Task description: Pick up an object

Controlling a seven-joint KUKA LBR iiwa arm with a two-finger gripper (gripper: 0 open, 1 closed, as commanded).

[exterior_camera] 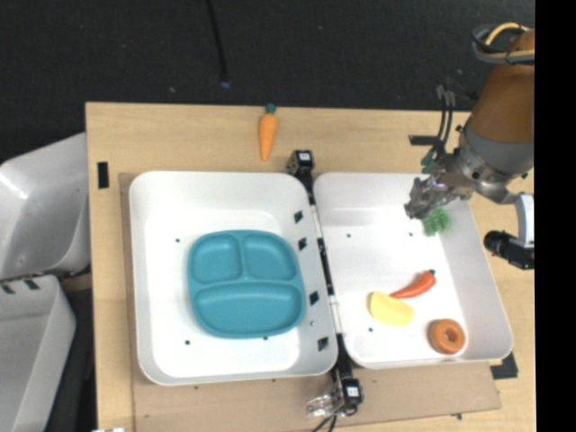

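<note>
A pale wooden worktop [180, 138] carries two shallow white bins side by side. The left bin [153, 241] holds a teal divided plate [245, 283] lying flat near its middle. The right bin [360, 205] holds four small things: a green leafy piece [437, 220] toward its far right side, a red chilli pepper [416, 285] nearer, a yellow piece [390, 308] touching the chilli's left end, and a brown ring doughnut [446, 336] in the near right corner. A toy carrot [267, 132] lies on the worktop beyond the left bin. The grey arm comes in from the right; its claw [423, 201] sits low over the right bin, just beside the green leafy piece. Whether the claw is wide or narrow cannot be told.
</note>
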